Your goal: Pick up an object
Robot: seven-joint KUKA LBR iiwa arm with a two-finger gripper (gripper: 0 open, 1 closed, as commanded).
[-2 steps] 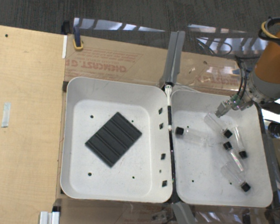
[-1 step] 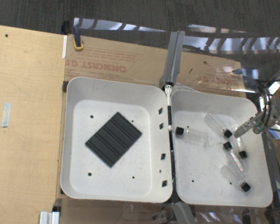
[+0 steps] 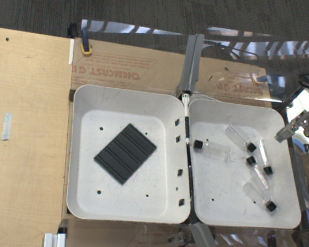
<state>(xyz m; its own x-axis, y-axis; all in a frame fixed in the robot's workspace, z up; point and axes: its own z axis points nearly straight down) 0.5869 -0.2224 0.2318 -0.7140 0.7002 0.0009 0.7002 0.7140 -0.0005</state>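
ribbed matt black slab (image 3: 125, 153), clear vials (image 3: 259, 192)

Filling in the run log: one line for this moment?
gripper: right bin's far-right rim | vials: loose in bin | black ridged pad: left bin

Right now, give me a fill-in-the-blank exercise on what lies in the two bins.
1. The ribbed slab lies in the ____ bin.
2. The vials lie in the ____ bin.
3. The vials are clear with ____ caps.
4. The gripper is at the right bin's ____ edge.

Missing words: left; right; black; right
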